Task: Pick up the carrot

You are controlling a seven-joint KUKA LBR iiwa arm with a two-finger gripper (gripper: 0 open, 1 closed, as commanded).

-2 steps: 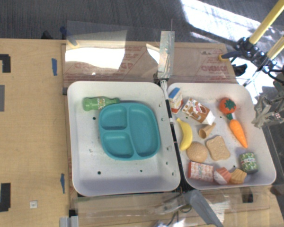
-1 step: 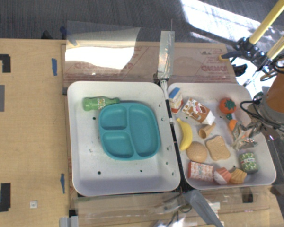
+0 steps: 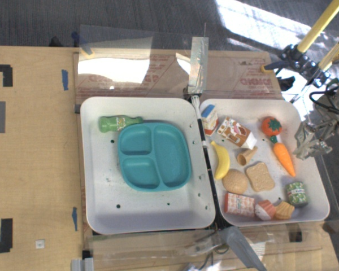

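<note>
Nothing's grabbed so far: the carrot lies in the right bin, the gripper just right of it, fingers' state impossible to tell.

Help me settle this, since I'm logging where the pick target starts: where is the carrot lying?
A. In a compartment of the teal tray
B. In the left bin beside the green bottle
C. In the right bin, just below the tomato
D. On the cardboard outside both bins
C: the carrot lies in the right bin, its green top pointing up toward the tomato just above it.

Soft focus, bright glare across top plastic sheet.
</note>
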